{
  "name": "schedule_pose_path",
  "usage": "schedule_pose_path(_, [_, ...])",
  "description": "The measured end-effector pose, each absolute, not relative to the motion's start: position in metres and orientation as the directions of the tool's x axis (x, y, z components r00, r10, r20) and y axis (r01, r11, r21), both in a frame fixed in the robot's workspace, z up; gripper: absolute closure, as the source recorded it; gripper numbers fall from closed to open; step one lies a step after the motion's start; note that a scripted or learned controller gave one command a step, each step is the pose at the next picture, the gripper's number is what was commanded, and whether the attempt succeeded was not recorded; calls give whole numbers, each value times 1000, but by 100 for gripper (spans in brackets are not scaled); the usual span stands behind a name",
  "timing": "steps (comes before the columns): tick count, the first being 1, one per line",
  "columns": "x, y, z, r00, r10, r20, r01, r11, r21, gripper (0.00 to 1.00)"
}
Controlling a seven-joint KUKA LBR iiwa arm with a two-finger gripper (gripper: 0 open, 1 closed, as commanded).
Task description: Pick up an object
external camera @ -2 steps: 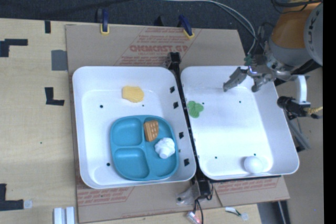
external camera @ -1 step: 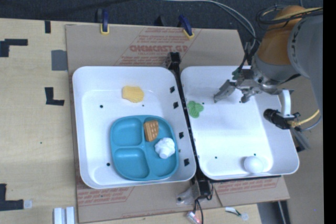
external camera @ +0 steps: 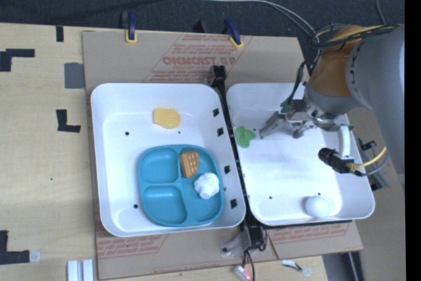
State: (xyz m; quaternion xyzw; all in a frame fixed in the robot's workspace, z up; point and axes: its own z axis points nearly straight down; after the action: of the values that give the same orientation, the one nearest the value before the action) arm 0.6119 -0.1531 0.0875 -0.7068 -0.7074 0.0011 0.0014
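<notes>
Faint red "CHEMCAST" lettering on the cardboard sheet (external camera: 191,57) under the bins.

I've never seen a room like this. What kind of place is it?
Probably a robot lab. A grey arm with an orange band reaches over two white bins clamped to cardboard, cables run across the bench, and a blue tray holds toy-like food for practice picking.

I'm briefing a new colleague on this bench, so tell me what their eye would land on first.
The bright blue divided tray in the left bin stands out first, with a waffle-like piece and a white lump in its compartments. Next comes the grey arm with its orange band, whose tool sits over the right bin near a small green object by the divider.
</notes>
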Motion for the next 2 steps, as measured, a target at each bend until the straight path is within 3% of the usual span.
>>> schedule_pose_path(1, [613,-153,100,-1,1000,0,1000,1,0,100])
schedule_pose_path(2, [611,-156,162,0,1000,-1,1000,1,5,100])
